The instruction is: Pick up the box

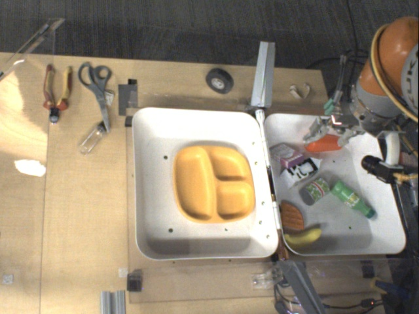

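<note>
Wooden bench with two white bins, scissors, pliers, tape roll.

I see the gripper over the right bin, by an orange thing | the box lies near | yellow tray sits in left bin

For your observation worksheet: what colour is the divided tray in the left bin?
Yellow: the divided tray shows plainly in the camera view.

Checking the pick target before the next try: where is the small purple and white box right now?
The small purple and white box lies in the right-hand white bin, near its left wall, just above the small grey can and below-left of the gripper.
</note>
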Robot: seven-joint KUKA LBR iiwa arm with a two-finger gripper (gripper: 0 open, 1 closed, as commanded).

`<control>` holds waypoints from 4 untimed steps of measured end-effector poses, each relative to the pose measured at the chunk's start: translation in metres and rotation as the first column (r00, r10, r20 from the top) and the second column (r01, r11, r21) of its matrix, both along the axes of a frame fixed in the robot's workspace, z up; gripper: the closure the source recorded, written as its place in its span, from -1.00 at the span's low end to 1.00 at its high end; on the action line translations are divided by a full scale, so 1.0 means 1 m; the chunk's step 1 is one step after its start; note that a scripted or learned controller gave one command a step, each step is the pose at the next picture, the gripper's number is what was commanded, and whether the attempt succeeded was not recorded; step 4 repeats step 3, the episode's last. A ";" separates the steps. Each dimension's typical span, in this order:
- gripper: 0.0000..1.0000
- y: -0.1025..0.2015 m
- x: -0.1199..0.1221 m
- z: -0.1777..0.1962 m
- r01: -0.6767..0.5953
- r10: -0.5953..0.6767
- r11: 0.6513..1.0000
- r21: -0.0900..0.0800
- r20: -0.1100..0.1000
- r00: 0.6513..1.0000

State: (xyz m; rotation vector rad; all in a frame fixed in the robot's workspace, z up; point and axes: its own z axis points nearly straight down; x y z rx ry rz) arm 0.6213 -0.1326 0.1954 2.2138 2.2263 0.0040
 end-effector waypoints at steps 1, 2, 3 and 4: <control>-1.00 0.045 0.005 -0.096 -0.065 0.065 0.998 -0.001 0.002 0.998; 1.00 0.046 0.007 -0.085 -0.067 0.067 0.998 0.000 0.007 0.998; 1.00 0.056 0.027 0.008 0.016 -0.016 1.000 -0.001 0.003 1.000; 1.00 0.056 0.027 0.008 0.016 -0.016 1.000 -0.001 0.003 1.000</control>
